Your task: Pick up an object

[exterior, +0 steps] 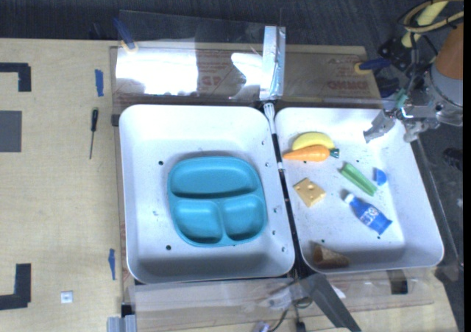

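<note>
**A:** Where is the gripper point(384, 126)?

**B:** Over the right bin's point(419, 249) far right corner, by the rim. I cannot tell its state.

**A:** And the objects?

**B:** All in that bin. A banana point(312, 138) touches a carrot point(307, 153) near the divider; a cheese wedge point(310, 191) lies below them. A green stick point(358, 178) and blue tube point(369, 213) lie toward the right wall, a brown piece point(329, 255) at the near edge.

**A:** Open room?

**B:** Bare floor between gripper and banana. The left bin point(140, 139) holds a blue divided tray point(217, 199).
</note>
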Robot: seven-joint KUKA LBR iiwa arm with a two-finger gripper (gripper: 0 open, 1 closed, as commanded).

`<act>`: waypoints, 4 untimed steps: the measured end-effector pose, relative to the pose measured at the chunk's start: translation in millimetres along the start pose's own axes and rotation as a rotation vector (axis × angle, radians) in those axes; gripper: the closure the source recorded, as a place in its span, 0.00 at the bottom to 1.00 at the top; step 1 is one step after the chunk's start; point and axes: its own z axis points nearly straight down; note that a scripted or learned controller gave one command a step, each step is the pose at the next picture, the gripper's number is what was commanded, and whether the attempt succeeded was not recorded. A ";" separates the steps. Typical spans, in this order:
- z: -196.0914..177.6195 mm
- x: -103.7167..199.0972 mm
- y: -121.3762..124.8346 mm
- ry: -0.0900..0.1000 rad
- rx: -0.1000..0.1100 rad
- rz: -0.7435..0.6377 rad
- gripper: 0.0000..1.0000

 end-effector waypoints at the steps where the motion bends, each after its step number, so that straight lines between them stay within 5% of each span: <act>1: 102.0 38.0 -54.3 0.000 -0.001 -0.266 0.00; 2: 91.1 37.3 -53.2 -0.002 -0.006 -0.264 1.00; 3: 91.6 37.3 -53.5 -0.001 -0.005 -0.263 0.00; 4: 91.6 37.3 -53.5 -0.001 -0.005 -0.263 0.00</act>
